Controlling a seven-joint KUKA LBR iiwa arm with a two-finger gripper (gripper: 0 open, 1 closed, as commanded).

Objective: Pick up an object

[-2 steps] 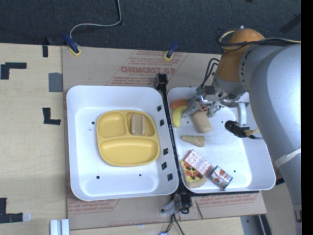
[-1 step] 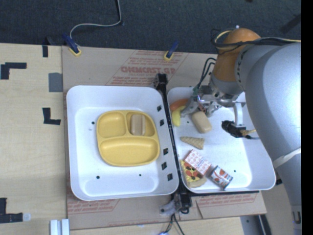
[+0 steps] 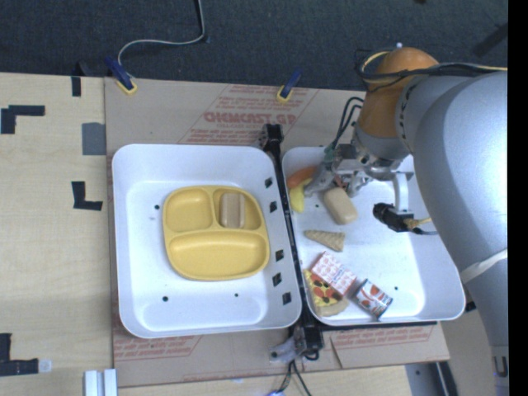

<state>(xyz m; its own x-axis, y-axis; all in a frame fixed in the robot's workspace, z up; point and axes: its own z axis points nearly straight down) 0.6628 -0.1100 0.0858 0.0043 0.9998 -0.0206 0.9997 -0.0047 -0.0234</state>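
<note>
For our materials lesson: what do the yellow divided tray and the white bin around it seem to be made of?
Yellow divided tray: probably moulded plastic, with a smooth semi-matt finish; its rounded compartment ridges and even colour suggest it.
White bin: likely thin formed plastic with a slightly glossy look; its rounded corners and soft sheen on the rim suggest it.

Glossy plastic bins [image 3: 140, 246]; yellow tray [image 3: 216, 258] (smooth plastic).
</note>
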